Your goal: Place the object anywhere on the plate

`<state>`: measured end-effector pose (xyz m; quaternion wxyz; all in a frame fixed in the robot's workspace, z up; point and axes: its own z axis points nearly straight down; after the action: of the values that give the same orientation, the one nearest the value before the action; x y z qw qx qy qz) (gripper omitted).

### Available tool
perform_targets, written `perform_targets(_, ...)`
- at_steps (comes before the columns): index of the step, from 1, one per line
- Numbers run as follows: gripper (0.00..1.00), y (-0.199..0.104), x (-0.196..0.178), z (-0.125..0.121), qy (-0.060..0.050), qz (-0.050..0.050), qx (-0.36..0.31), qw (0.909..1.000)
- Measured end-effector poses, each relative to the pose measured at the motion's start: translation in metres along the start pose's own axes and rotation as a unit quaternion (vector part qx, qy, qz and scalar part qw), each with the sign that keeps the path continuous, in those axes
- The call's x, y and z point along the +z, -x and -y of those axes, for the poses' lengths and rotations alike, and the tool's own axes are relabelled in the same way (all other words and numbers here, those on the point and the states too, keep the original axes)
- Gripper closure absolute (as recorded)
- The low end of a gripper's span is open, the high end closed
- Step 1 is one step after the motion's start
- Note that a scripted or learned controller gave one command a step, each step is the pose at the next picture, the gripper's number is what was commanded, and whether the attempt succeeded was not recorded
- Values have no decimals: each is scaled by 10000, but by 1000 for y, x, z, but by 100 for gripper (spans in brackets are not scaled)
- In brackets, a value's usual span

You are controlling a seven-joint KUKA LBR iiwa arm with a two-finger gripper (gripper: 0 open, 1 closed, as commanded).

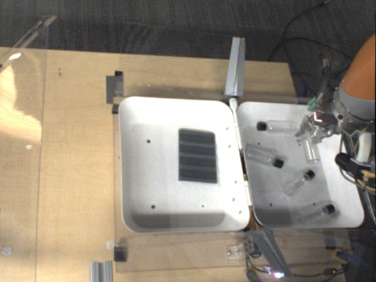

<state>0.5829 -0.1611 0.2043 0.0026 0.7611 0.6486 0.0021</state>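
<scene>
The end effector (310, 135) hangs over the right bin (352, 219) among clear vials (298, 183); its grip state cannot be told. The dark plate (198, 155) lies in the left bin (138, 157).

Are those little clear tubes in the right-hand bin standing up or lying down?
Lying down. Each clear vial rests on its side on the right bin's floor, black caps pointing sideways.

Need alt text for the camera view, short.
Overhead slanted view of a bench with two shallow white bins: the left bin holds a dark ribbed rectangular plate, the right bin holds several clear vials with black caps. The grey arm with an orange band reaches in from the right, its gripper low over the right bin's upper area.
</scene>
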Motion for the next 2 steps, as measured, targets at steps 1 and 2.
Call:
perform_targets(1, 100, -72, 70, -48, 4, -6, -3554, 9347)
perform_targets(2, 100, -141, 17, -66, 25, -4, -4740, 8805)
